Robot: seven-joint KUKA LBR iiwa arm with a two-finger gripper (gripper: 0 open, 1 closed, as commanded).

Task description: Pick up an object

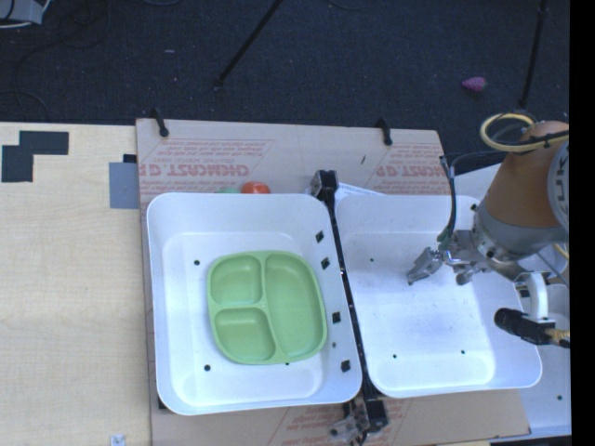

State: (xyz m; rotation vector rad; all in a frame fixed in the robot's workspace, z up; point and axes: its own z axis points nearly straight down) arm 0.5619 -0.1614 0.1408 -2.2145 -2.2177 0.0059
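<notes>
Flat in the left bin lies a green divided plate, long axis running near to far and tilted slightly left. Well apart, above the right bin, the gripper hangs with fingers spread, holding nothing.

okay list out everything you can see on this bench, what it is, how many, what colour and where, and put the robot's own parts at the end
bins: two, white, shallow, side by side on the bench
divided plate: one, light green, three compartments, lying flat in the left bin
small round object: one, orange-red, just behind the left bin's far rim; too small to identify
cardboard sheet: one, brown with red print, under and behind both bins
bench top: one, pale wood, left of the bins
small object: one, purple, on the dark floor at upper right
arm: one, orange band showing, reaching in from the right
hand: one, metal, over the right bin, nothing seen between its fingers
</notes>
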